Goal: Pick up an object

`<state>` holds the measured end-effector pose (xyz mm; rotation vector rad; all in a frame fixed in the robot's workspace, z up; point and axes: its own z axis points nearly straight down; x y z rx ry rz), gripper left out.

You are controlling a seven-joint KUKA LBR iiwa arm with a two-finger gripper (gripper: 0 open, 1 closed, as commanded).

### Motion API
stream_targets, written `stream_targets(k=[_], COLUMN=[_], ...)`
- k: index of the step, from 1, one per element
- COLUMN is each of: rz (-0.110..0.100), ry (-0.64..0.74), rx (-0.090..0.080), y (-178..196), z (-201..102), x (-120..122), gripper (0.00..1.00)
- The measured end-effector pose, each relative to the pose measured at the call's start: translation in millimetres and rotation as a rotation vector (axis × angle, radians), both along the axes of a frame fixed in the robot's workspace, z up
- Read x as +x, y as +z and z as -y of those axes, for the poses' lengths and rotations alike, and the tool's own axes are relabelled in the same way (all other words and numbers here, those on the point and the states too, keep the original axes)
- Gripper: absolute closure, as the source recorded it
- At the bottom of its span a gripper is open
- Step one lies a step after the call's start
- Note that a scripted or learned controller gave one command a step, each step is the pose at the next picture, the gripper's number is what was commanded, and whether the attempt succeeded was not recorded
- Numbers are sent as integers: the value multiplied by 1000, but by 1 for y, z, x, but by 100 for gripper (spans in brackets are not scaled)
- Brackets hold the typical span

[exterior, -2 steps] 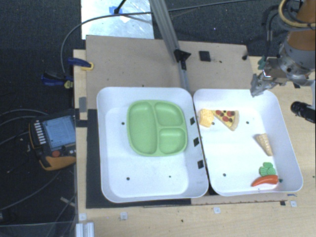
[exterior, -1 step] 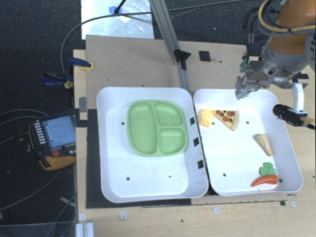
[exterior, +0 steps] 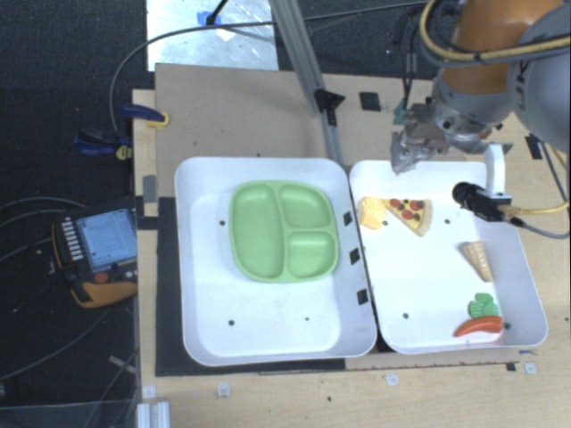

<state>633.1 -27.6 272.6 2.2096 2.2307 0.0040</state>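
One pizza slice (exterior: 410, 212) lies just below the pincer (exterior: 407, 161); its grip cannot be told.

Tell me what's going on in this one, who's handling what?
A grey KUKA arm with an orange band reaches in from the right, its gripper poised over the far edge of the right bin. Nothing shows between the jaws. Just below the gripper lie a pizza slice and a yellowish piece, beside each other. A cone-shaped item and a carrot sit further toward the near right corner. The left bin holds a green divided plate. Nothing has been picked up yet.
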Motion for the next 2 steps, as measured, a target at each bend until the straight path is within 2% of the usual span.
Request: stream_targets(k=[2], rz=[-2], ry=[-1], rx=[1], y=[-34], z=[-106], x=[-8], gripper=[100])
